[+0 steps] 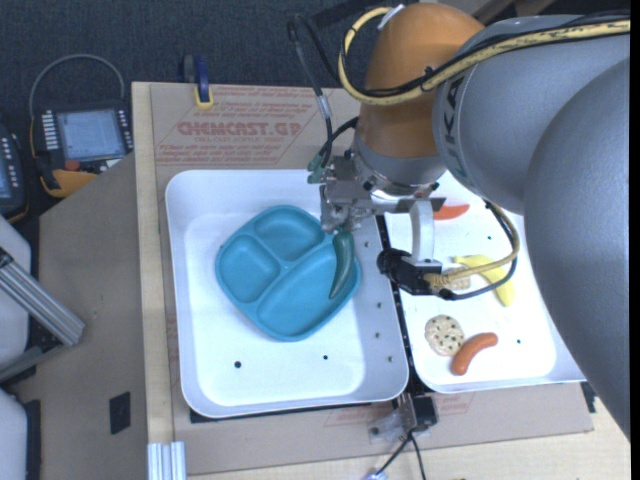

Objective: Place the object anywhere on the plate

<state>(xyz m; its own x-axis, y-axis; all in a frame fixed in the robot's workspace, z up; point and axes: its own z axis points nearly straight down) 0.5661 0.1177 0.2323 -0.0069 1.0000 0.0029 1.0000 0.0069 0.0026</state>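
Note:
A blue divided plate (280, 273) lies tilted in the left white bin (200, 218). My gripper (338, 220) hangs over the plate's right edge, below the orange wrist band. A long dark green pepper (342, 263) points down from between its fingers, and the gripper is shut on the pepper's top end. The pepper's lower tip is over the plate's right compartment; I cannot tell whether it touches the plate.
The right white bin (530, 363) holds a yellow banana (488, 267), a round cracker (443, 334), a reddish sausage (473, 353) and a small orange carrot (453, 210). The arm's grey body covers much of that bin. A black cable loops near the divider (400, 268).

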